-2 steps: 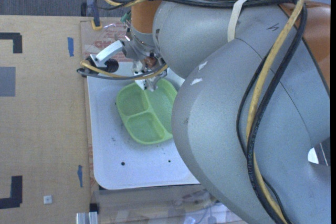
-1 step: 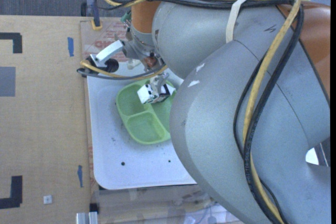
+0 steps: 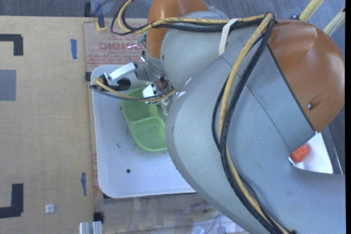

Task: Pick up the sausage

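My arm fills the right and middle of the camera view and reaches over the left white bin [image 3: 109,172]. The gripper [image 3: 156,93] hangs over the upper part of a green two-compartment dish [image 3: 147,129] that lies in this bin. The arm covers the dish's right side and most of the bin behind it. No sausage is visible anywhere in the bin; it may be hidden under the arm.
A small orange thing [image 3: 299,154] lies in the right white bin [image 3: 321,164], in the sliver seen past the arm. A brown cardboard sheet [image 3: 44,118] with blue tape marks lies left of the bins. A small dark speck [image 3: 128,171] sits on the left bin's floor.
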Robot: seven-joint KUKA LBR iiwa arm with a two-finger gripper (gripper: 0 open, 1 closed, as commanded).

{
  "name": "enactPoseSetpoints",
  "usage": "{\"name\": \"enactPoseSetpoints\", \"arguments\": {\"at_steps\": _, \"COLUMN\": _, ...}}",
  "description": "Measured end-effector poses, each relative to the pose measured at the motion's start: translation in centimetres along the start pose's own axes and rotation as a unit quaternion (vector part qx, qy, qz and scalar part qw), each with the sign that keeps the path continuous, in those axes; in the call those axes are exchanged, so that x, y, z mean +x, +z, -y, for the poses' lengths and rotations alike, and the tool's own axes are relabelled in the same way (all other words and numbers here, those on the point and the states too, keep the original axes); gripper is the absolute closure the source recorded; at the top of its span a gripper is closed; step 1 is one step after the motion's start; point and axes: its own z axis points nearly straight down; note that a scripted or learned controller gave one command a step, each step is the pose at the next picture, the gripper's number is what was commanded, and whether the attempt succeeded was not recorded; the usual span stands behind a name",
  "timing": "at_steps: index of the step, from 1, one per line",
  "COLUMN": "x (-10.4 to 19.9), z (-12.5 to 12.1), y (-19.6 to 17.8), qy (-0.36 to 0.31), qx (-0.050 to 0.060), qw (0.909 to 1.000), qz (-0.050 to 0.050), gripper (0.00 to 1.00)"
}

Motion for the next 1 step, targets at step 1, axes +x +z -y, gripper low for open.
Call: {"name": "enactPoseSetpoints", "arguments": {"at_steps": 1, "x": 0.0, "z": -0.01, "y": 0.0, "qy": 0.0, "qx": 0.0, "qw": 1.0, "qz": 0.0, "gripper": 0.0}}
